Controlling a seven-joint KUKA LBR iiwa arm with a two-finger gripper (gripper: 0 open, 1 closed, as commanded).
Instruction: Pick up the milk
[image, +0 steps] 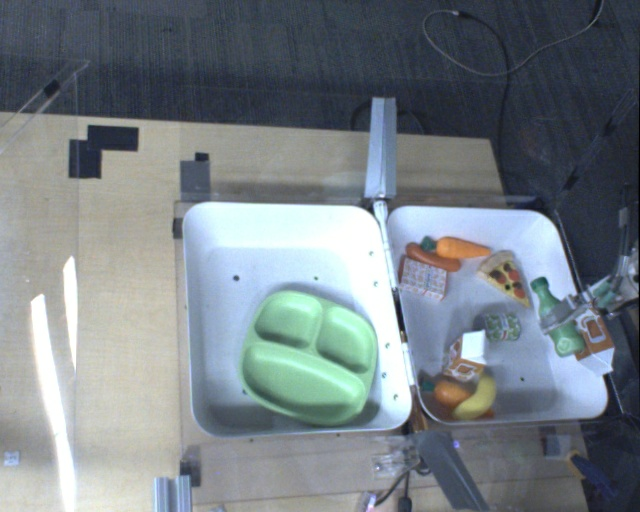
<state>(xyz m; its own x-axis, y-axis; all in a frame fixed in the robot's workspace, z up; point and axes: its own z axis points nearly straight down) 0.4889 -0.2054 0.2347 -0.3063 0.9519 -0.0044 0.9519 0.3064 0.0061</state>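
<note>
The milk (468, 353) is a small carton with a white top and an orange-brown side. It stands in the front middle of the right bin (520, 222), just above an orange (449, 392) and a banana (481, 398). My gripper (603, 295) reaches in low at the right bin's right rim, beside a green bottle (553, 318). It is well to the right of the milk and apart from it. A small orange and white piece (597, 338) lies just below the gripper on the rim.
The right bin also holds a carrot (458, 247), a pizza slice (505, 277), a patterned box (424, 278) and a green can (502, 326). A green divided plate (310, 356) lies in the left bin (215, 300).
</note>
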